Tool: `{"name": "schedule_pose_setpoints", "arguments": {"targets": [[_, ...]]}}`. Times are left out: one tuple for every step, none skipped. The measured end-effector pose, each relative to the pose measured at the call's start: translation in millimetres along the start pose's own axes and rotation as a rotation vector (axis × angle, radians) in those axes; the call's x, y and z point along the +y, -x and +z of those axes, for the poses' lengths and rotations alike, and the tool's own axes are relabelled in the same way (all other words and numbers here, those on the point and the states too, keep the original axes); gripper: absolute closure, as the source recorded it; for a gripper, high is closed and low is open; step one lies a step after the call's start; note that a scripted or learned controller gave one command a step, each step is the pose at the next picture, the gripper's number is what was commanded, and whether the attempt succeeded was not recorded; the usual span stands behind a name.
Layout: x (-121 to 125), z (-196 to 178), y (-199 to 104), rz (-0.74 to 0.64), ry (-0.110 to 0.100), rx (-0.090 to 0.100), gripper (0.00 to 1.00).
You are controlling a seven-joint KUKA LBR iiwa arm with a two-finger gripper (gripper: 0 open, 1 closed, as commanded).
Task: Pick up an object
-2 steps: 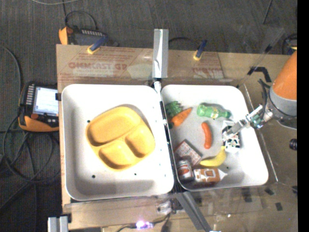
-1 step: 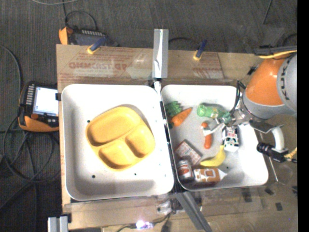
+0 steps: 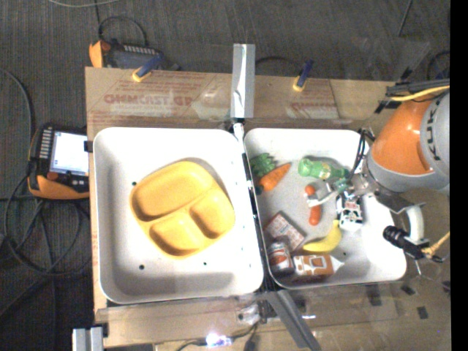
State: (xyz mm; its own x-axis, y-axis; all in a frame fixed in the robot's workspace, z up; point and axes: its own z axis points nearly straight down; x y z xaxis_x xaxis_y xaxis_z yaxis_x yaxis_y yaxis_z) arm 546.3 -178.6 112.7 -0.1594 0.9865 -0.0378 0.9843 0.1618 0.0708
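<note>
Several items are crowding the right bin [image 3: 380, 269]; the claw [image 3: 349, 209] is hovering above the banana [image 3: 327, 241], its grip state unclear.

Dark grey carpet [image 3: 183, 20] with loose cables [image 3: 22, 218] surrounds the bench.

Left of my bench, a handheld pendant [image 3: 60, 161] with a lit screen lies on the dark floor [image 3: 44, 42] among loose cables. Two clamps, one [image 3: 146, 66] at rear left and another [image 3: 303, 74] at rear right, grip the cardboard sheet [image 3: 168, 101].
</note>
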Motion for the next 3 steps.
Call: {"name": "schedule_pose_setpoints", "arguments": {"targets": [[-33.1, -1.7, -2.8, 0.076, 0.002, -0.003, 0.00], [41.9, 5.5, 33.4, 0.089, -0.025, 0.017, 0.00], [45.5, -10.3, 41.2, 0.090, -0.008, -0.006, 1.00]]}}
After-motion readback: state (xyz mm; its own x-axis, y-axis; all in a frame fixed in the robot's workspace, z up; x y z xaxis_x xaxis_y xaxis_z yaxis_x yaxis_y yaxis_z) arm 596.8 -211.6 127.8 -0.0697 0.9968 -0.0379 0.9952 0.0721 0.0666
